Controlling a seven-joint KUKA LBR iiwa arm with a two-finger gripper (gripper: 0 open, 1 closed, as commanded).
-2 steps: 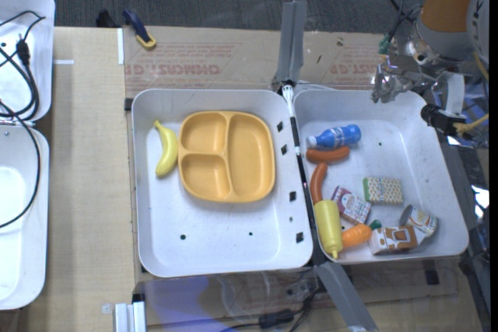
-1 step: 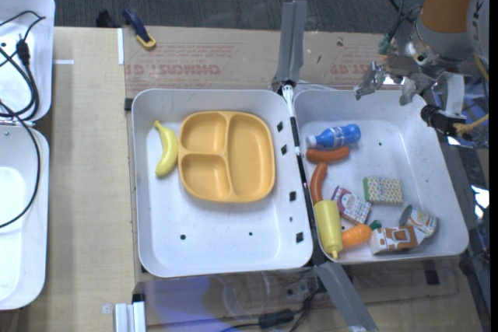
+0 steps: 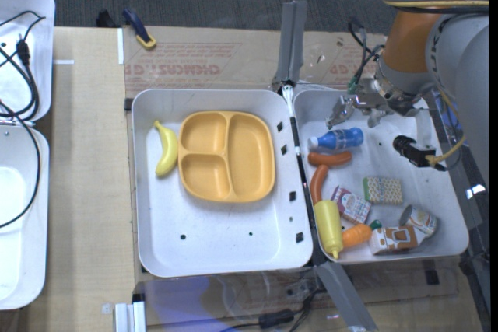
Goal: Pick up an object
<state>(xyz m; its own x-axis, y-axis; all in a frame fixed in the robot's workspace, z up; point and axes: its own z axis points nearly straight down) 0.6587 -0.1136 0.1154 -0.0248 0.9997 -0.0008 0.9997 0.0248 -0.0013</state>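
Gripper (image 3: 356, 111) above the rear of the right bin (image 3: 447, 202), fingers apart with nothing between them — tips just behind the blue bottle (image 3: 338, 139), not touching it; bottle lying on its side, beside two sausages (image 3: 330, 159); farther forward, a yellow mustard bottle (image 3: 328, 227) and a carrot (image 3: 357, 235); left bin (image 3: 152, 229) — a yellow divided plate (image 3: 227, 155), a banana (image 3: 166, 149) beside it.

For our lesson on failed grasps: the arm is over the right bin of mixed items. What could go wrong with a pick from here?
The blue bottle lies on its side under the hand and may roll away. The sausage lies right beside it, so the hand could nudge both.
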